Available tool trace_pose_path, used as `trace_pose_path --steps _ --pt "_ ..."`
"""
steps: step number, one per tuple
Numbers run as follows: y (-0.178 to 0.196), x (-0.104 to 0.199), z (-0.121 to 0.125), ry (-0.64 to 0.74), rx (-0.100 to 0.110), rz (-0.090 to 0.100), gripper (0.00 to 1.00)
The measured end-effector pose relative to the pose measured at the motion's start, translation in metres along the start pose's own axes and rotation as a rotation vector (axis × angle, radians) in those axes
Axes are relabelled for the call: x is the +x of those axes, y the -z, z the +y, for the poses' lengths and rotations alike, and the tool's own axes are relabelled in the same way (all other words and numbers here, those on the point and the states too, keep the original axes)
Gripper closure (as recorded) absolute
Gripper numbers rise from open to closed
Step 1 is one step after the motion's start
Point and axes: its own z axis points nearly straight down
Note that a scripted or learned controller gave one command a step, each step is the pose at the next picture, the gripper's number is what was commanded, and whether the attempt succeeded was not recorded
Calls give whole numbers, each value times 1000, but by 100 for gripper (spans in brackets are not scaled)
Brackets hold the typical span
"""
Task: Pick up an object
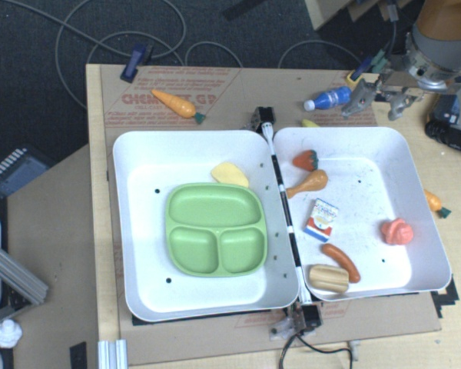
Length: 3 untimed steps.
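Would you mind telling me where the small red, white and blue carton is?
The small red, white and blue carton lies mid right white bin, below the orange drumstick, above the red sausage.

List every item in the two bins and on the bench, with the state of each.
green tray: flat in left bin, compartments bare
yellow piece: left bin, touching tray's far edge
strawberry: right bin
drumstick: lying in right bin
small carton: lying flat
sausage: lying beside bun
bun: near edge of right bin
pink piece: alone, right side
carrot: on bench, outside bins
blue bottle: on its side
gripper: above bench, holding nothing
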Motion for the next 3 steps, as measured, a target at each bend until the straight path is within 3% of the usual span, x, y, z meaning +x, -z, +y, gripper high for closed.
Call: trace_pose_path --steps 1,2,3 --pt "-132 -6 -64 -1 6 1 0" --pt "-182 -77 -100 -3 5 0 0" --pt "-189 -85 -146 0 5 4 0"
